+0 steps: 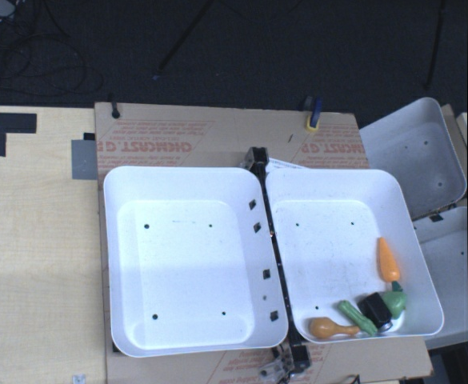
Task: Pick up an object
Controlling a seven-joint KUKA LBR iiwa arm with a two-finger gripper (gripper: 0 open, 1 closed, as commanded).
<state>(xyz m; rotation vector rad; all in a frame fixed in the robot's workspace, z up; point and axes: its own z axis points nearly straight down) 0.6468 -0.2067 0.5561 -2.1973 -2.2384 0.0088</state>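
Overhead, at a slant: a pale wood-grain counter carries a brown cardboard sheet printed with red lettering, and on it two shallow white bins sit side by side, their inner rims touching along a dark clip strip. Behind the counter the floor is dark, with loose cables trailing across it. A blue-and-yellow clamp grips the cardboard's far edge. A grey metal panel leans off the right bin's far right corner.

Left bin: bare white floor with a few small dark holes.

Right bin: all objects are gathered in the near right corner. An orange carrot-shaped toy lies along the right wall. Just nearer, a green toy touches a black block; a green stick-like piece lies beside them, and a yellow-orange pear-shaped toy rests against the near wall. The rest of this bin's floor is open.

Jaws: their state cannot be told.
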